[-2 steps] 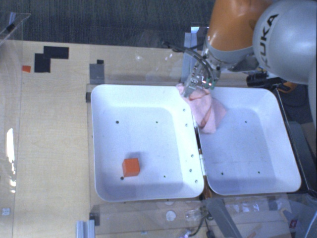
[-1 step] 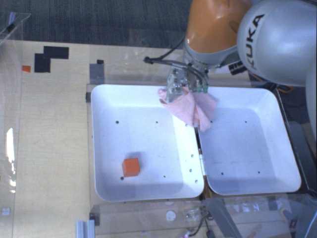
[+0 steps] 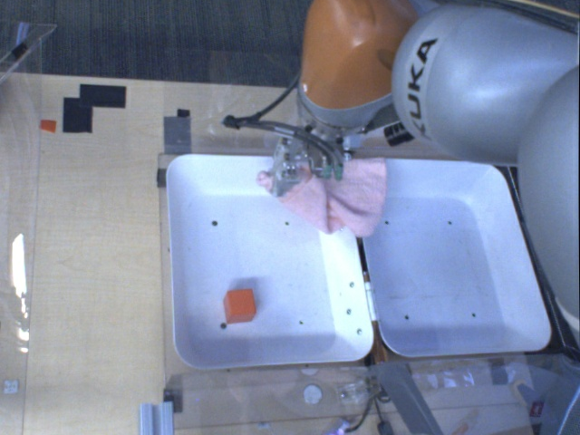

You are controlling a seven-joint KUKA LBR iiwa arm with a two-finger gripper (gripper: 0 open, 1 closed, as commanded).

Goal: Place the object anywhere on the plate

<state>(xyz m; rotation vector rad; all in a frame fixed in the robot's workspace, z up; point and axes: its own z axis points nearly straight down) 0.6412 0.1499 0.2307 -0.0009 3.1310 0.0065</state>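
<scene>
Pink cloth [image 3: 343,196] hangs bunched from the gripper [image 3: 306,166] in the camera view, its top edge pinched between the fingers, the rest draping down over the back rim where the 2 white bins meet. So the pincer is closed on the cloth, and it looks carried rather than resting flat, though the lower fold may brush the divider; can't tell for sure. The arm [image 3: 435,71] sits above the back edge of the left bin [image 3: 195,270], slightly toward the right bin [image 3: 507,279]. An orange cube [image 3: 240,305] lies alone near the front of the left bin, well apart from the gripper. I see nothing here I'd call a plate, only the 2 shallow bins, so the target is unclear; if a bin counts as the plate, the cloth is lifted and positioned over it but not released. Judgement: pick looks done, transport partway, drop and release still to do. Risk: cloth hangs across both bins and could land straddling the rim. Readable text: "KUKA" in black capitals on the grey arm housing, partly cut off by the curve. Black squares and 1 small orange mark on the bench [image 3: 91,243] at far left carry no lettering.
</scene>
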